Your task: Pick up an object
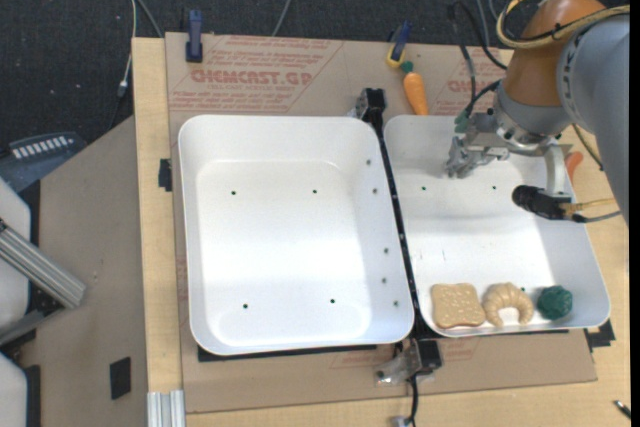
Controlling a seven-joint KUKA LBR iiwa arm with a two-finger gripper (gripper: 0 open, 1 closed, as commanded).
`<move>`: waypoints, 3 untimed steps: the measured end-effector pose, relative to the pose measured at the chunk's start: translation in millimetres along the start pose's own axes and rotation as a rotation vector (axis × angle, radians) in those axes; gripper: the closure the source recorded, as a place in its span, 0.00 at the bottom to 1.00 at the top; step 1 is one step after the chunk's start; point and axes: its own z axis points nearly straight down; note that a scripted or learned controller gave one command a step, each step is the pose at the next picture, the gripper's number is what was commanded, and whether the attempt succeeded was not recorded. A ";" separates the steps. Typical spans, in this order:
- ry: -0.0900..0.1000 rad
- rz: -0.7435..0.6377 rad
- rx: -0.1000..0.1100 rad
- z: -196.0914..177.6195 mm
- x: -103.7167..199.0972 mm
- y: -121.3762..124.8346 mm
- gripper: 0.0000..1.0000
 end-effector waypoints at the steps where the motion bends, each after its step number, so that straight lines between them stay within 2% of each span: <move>1: -0.001 0.000 -0.004 -62.5 1.0 -3.5 1.00; 2: -0.001 0.000 -0.004 -121.8 -6.5 2.1 1.00; 3: -0.001 0.000 -0.003 -183.0 0.1 2.4 1.00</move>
